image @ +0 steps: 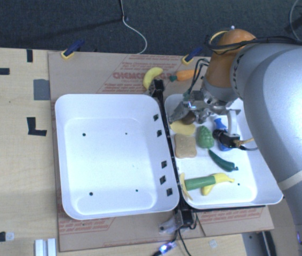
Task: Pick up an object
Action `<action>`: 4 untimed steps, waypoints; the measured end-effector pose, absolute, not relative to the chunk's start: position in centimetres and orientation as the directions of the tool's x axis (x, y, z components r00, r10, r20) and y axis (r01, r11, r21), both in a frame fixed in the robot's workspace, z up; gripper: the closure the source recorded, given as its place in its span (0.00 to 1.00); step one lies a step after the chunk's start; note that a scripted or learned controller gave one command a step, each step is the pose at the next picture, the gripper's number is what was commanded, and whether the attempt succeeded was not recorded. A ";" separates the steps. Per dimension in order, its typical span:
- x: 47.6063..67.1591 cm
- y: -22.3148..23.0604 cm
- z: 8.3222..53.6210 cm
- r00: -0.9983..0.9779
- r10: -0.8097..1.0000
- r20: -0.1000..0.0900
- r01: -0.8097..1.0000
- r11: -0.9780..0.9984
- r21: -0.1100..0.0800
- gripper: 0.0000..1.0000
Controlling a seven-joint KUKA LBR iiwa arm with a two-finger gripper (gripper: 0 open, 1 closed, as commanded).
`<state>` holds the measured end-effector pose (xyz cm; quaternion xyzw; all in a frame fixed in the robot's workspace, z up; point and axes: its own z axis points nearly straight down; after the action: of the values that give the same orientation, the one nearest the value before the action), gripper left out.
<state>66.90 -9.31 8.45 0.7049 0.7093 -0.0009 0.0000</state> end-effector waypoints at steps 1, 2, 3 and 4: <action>66.8 -9.5 9.4 -0.004 1.000 -0.001 1.000 0.004 -0.002 1.00; 67.1 -3.3 19.1 -0.008 1.000 0.002 1.000 0.008 0.009 1.00; 67.0 3.1 32.2 -0.010 1.000 0.003 1.000 0.010 0.016 1.00; 61.9 0.0 21.8 0.002 1.000 -0.001 1.000 -0.002 -0.015 1.00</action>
<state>61.92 0.00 21.75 0.7078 0.7063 -0.0057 -0.0048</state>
